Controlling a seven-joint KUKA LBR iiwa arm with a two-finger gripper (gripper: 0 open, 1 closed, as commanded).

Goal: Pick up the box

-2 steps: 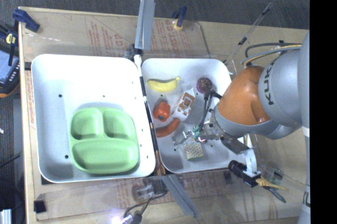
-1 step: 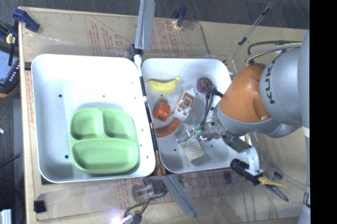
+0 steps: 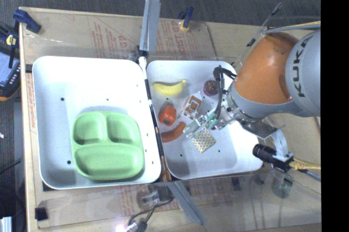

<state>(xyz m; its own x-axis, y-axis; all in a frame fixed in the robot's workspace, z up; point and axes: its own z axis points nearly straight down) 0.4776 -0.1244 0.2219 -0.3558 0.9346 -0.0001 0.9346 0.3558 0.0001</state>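
The box (image 3: 192,106) is small, orange and white, and lies near the middle of the right bin (image 3: 248,162). My gripper (image 3: 209,119) hangs low over that bin, just right of the box and slightly nearer the front. Its tip is above a gold patterned packet (image 3: 203,141). The grey arm with its orange band (image 3: 262,75) reaches in from the right and hides the bin's right side.
A banana (image 3: 169,87), a red pepper (image 3: 167,114), a red chili (image 3: 173,131) and a dark round fruit (image 3: 210,85) share the right bin. In the left bin (image 3: 54,78) lies a green divided tray (image 3: 107,144).
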